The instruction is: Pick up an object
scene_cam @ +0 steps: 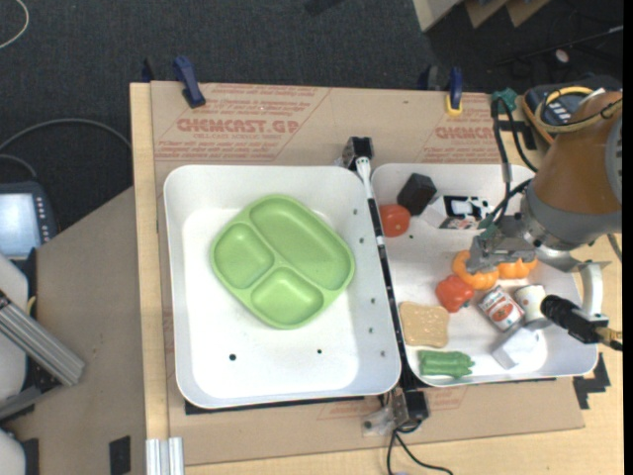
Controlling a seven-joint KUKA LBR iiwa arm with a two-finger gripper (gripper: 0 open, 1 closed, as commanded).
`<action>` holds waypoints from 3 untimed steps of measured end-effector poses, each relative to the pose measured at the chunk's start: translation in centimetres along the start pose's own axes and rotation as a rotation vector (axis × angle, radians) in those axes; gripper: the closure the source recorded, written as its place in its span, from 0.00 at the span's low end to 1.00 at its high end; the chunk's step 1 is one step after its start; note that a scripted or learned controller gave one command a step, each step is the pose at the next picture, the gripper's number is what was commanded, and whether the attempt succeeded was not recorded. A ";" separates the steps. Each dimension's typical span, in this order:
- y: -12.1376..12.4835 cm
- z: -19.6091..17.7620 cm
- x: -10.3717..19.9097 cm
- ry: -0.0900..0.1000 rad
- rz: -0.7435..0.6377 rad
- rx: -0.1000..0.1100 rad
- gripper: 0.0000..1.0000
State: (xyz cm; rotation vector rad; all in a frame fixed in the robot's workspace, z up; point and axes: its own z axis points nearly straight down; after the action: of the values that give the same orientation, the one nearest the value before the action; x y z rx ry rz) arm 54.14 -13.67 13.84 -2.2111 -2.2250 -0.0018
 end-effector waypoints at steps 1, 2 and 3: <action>-0.4 -2.6 -0.6 -0.006 0.006 -0.007 1.00; -4.7 -3.3 -4.0 -0.004 0.012 0.001 1.00; -6.3 -2.1 1.4 -0.001 0.003 0.002 1.00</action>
State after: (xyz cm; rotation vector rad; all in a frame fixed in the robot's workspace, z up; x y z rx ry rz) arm 47.82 -12.29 15.91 -2.2144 -2.2210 0.0010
